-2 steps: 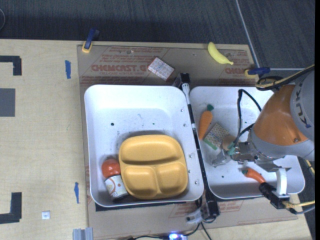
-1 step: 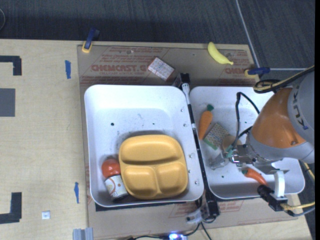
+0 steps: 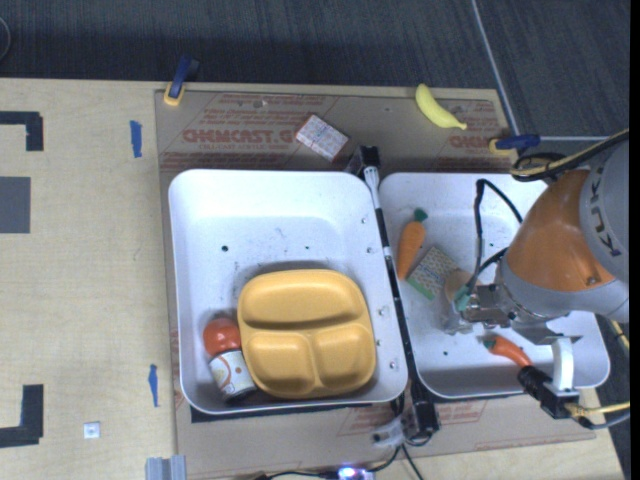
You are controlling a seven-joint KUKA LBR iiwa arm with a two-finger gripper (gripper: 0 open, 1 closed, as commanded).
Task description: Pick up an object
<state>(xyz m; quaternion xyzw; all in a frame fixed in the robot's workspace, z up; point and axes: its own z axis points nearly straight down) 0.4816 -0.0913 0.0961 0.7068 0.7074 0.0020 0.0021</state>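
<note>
From my remote desk I count two bins, one carrot (image 3: 411,247) and one yellow tray (image 3: 304,330) at centre; gripper (image 3: 462,311) state untellable, arm (image 3: 560,253) blocking lower right.

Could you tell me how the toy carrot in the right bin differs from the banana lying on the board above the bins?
The carrot is orange with a green top; the banana is plain yellow. The carrot lies inside the right bin, while the banana rests outside on the brown board. The carrot tapers straight to a point, whereas the banana curves. Both look like small toy foods lying flat.
</note>
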